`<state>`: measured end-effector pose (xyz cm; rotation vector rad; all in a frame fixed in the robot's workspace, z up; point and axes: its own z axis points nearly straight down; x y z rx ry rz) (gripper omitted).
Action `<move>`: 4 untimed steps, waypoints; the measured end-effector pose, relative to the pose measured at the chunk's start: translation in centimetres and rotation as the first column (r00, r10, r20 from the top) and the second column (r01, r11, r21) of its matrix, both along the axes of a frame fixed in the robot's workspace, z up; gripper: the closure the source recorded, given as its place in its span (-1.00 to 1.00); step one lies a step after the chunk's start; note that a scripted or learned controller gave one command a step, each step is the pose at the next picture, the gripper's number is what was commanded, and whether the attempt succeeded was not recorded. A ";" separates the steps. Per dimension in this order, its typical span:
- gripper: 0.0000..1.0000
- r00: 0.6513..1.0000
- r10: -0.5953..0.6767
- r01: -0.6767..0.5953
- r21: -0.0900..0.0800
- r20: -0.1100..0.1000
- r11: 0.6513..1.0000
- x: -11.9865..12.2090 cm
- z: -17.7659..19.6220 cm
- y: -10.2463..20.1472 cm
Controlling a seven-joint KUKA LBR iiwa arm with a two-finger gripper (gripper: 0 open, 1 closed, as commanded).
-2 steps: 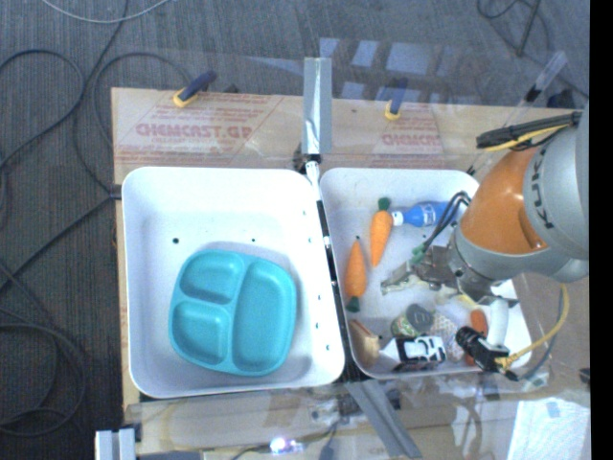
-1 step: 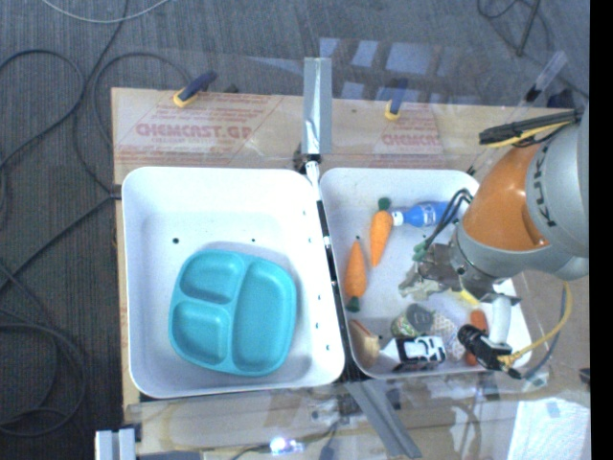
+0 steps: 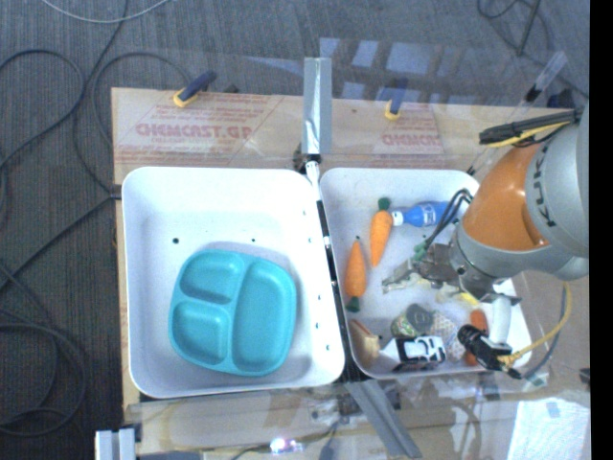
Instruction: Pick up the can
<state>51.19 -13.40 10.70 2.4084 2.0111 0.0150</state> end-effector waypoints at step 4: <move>-1.00 0.813 -0.582 0.582 -0.007 -0.003 0.813 -2.8 -1.8 0.5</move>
